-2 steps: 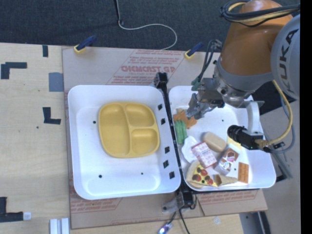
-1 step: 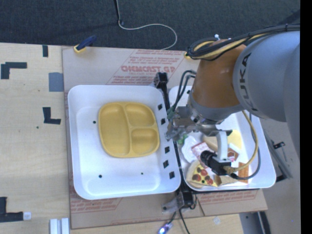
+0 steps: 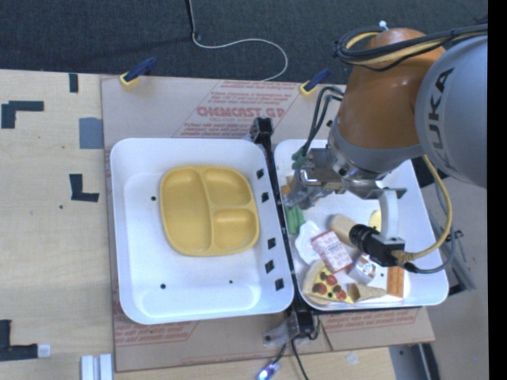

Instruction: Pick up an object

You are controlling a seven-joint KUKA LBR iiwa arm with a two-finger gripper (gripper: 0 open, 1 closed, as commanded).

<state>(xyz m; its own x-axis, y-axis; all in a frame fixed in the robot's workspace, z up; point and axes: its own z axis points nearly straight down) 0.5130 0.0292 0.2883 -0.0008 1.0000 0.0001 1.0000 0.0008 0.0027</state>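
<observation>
My gripper (image 3: 299, 187) hangs low over the left side of the right bin (image 3: 418, 182), close to the wall between the bins. The arm's wrist covers most of it. Right beneath it a green item (image 3: 293, 216) lies partly hidden. In the same bin lie a white packet with a red label (image 3: 326, 248), a pale banana-like piece (image 3: 345, 226), a pizza slice toy (image 3: 325, 285), a small can (image 3: 364, 268) and an orange-brown block (image 3: 396, 283).
The left bin (image 3: 135, 275) holds a yellow divided plate (image 3: 210, 210). A black divider (image 3: 273, 212) runs between the bins. The arm's grey and orange body overhangs the back of the right bin.
</observation>
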